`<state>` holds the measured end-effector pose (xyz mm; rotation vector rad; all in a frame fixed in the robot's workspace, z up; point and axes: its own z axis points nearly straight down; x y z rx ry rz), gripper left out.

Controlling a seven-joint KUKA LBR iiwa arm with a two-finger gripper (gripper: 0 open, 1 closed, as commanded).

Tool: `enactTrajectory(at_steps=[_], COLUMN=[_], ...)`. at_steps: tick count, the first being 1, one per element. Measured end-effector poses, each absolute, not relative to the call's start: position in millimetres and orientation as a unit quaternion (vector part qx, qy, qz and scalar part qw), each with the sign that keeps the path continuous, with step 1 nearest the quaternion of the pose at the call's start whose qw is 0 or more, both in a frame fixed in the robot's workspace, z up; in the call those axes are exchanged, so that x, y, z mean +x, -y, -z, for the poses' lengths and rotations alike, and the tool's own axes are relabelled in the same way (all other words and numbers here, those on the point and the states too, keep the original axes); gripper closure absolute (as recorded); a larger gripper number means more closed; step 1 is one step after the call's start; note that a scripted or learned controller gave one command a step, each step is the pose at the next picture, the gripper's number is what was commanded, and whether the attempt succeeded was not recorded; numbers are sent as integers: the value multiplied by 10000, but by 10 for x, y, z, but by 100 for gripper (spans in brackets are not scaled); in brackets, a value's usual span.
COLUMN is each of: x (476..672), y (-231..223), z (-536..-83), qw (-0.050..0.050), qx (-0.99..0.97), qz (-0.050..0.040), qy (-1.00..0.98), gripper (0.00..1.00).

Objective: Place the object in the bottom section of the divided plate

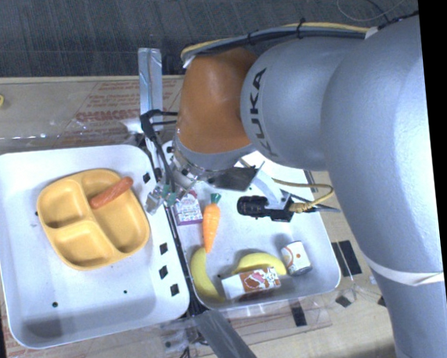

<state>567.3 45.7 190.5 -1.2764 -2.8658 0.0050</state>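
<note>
A yellow divided plate (84, 243) lies in the left bin (32, 318). A reddish sausage (111, 192) rests in the plate's upper right section, and the other two sections hold nothing. My gripper (164, 194) hangs over the wall between the two bins, just right of the plate's edge and close to the sausage's right end. A small white and purple packet (188, 209) lies right beside it in the right bin (323, 279). Nothing shows in the gripper.
The right bin holds an orange carrot (210, 224), a yellow banana (204, 277), a red and white carton (251, 282) and a small can (296, 258). The arm's large grey body covers the right bin's upper part.
</note>
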Motion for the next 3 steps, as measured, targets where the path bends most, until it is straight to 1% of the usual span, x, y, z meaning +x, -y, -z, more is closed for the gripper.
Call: enactTrajectory(at_steps=[1, 2, 3], x=[5639, 6040, 5849], y=[-955, -753, -735], z=[-2014, -2245, -1916], qw=[2, -5, 13], qx=[-3020, -4247, -2910], qz=[-7, -4, -10], qy=[9533, 9053, 9567], gripper=[100, 100, 100])
